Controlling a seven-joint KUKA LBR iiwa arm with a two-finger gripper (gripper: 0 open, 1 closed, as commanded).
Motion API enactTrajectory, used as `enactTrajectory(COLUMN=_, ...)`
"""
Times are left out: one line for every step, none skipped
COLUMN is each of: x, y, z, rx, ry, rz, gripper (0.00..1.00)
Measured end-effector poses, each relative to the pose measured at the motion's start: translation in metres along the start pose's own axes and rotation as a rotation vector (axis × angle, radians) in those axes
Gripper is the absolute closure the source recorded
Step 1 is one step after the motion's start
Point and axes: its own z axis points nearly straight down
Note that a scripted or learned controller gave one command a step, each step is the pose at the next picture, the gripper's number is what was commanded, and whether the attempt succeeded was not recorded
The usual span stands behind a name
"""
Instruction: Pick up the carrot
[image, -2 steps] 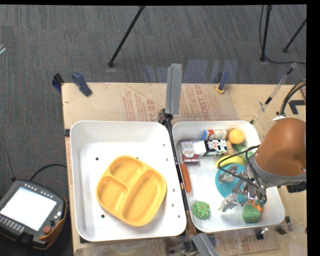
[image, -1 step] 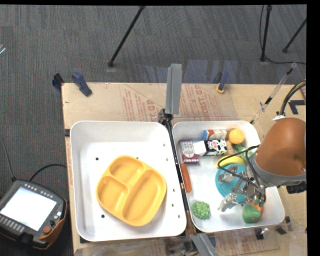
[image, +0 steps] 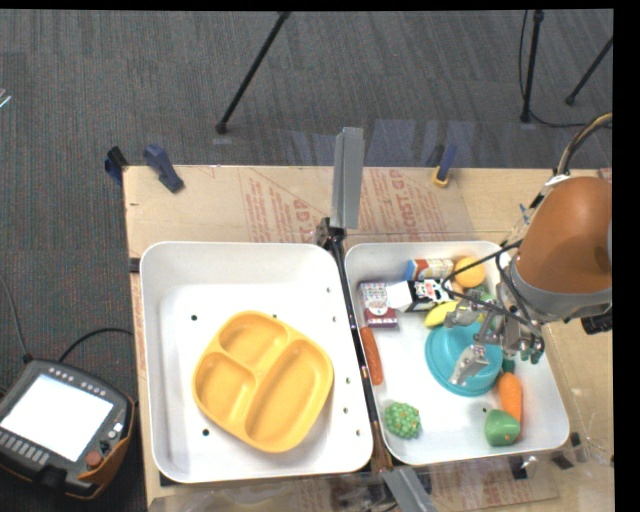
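The carrot (image: 511, 396) is orange with a green top and lies near the right bin's front right corner, beside a green pepper (image: 502, 428). My gripper (image: 470, 364) hangs over a teal bowl (image: 447, 362) in the right bin, a short way left of the carrot and apart from it. It looks open, with nothing between its fingers. The arm's orange band (image: 565, 240) sits above it and hides part of the bin's right side.
The left bin (image: 170, 300) holds a yellow divided plate (image: 262, 380). In the right bin (image: 440, 445) lie a red sausage (image: 372, 357), a green bumpy ball (image: 402, 419), small cartons (image: 378, 303), a banana (image: 440, 315) and an orange fruit (image: 469, 271).
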Motion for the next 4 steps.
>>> enactTrajectory(x=0.025, y=-0.060, z=0.028, rx=0.006, ry=-0.050, rz=-0.133, gripper=0.00)
enactTrajectory(x=0.043, y=-0.056, z=0.028, rx=0.010, ry=-0.062, rz=-0.083, gripper=0.00)
enactTrajectory(x=0.030, y=-0.064, z=0.029, rx=0.005, ry=-0.047, rz=-0.097, gripper=0.00)
enactTrajectory(x=0.039, y=-0.065, z=0.028, rx=0.004, ry=-0.057, rz=-0.049, gripper=0.00)
